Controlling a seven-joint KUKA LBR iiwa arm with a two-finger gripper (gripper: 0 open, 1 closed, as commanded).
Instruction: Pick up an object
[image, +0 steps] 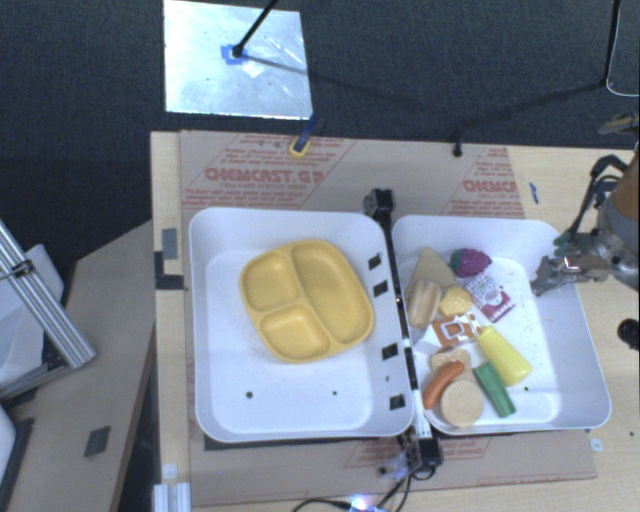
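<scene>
The right bin (575, 385) holds a heap of toy food along its left side. Among it are a purple grape bunch (470, 262), a tan wedge (431, 268), a red-and-white packet (491, 296), a yellow bottle shape (504, 358), a green stick (493, 389), an orange sausage (442, 381) and a round beige disc (462, 404). My gripper (556, 273) hangs over the bin's upper right part, to the right of the heap and apart from it. No object shows at the gripper.
The left bin (220, 390) holds a yellow divided plate (303, 299). A black clip strip (392, 300) runs along the seam between the bins. Cardboard lies under both bins, and a metal sheet (238, 60) lies beyond the bench.
</scene>
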